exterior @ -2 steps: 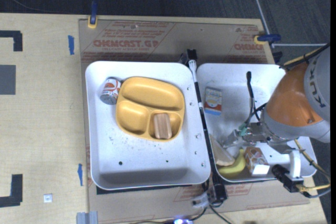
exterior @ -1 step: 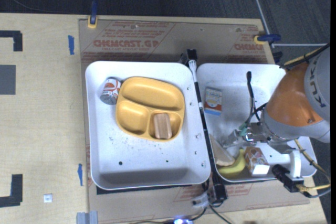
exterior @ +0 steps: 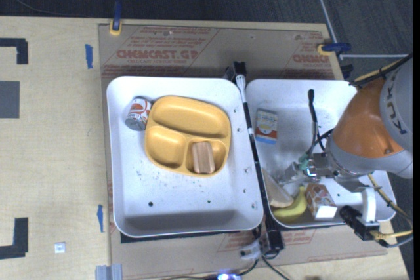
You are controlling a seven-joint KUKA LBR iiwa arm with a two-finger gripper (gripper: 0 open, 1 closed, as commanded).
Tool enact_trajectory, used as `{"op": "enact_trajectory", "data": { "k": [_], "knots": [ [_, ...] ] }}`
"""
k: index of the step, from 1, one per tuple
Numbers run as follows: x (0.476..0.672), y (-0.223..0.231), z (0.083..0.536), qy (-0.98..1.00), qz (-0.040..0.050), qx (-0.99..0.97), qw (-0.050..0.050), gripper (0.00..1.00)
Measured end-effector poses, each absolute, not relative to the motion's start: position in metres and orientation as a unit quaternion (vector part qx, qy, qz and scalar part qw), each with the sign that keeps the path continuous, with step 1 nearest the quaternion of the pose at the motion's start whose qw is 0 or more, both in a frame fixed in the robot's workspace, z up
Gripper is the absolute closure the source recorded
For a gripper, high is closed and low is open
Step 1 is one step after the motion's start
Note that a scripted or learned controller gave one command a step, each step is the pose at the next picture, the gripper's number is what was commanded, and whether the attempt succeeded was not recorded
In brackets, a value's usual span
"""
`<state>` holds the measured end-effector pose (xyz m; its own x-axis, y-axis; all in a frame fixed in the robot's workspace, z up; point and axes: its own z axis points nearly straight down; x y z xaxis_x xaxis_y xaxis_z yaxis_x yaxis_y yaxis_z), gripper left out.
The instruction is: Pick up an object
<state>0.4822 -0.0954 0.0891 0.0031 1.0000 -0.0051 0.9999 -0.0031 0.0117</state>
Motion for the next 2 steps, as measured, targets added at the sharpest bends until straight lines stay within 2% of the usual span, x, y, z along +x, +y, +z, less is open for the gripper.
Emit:
{"op": "enact_trajectory", "data": {
  "k": [2],
  "knots": [
    [0.4822, -0.0952, 0.0891, 0.706, 0.0022, 0.708, 0.006, 0.0]
  ]
}}
